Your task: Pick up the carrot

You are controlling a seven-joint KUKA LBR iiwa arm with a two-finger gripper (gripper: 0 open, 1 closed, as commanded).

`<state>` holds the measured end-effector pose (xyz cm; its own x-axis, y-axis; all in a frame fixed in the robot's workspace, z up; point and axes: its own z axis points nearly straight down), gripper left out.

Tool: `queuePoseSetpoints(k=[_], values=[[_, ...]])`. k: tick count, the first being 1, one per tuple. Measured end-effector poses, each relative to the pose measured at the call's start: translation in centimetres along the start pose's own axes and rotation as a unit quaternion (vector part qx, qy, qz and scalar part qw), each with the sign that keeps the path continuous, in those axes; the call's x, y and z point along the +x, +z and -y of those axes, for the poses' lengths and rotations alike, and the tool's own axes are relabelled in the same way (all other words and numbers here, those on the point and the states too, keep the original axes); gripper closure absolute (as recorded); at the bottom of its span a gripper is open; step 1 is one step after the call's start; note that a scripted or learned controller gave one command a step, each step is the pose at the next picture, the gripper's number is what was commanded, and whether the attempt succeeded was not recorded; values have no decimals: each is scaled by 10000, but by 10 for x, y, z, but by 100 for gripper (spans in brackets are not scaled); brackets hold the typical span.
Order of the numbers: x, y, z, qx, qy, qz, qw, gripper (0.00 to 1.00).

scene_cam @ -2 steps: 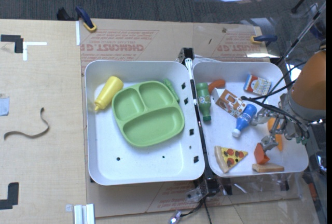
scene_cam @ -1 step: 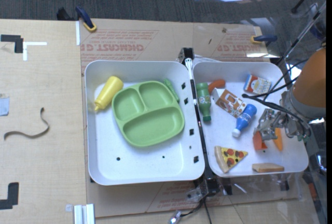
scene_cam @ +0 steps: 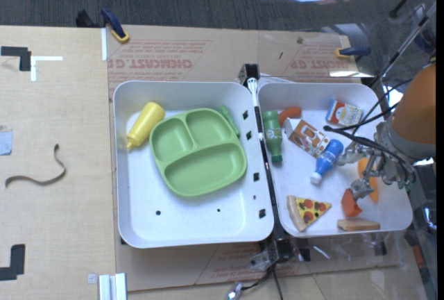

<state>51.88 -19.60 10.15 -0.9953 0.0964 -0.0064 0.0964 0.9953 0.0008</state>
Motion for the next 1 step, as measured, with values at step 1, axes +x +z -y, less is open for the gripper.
queuePoseSetpoints(k=[1], values=[[-2, -9, 0, 3, -10, 24, 10000, 100]])
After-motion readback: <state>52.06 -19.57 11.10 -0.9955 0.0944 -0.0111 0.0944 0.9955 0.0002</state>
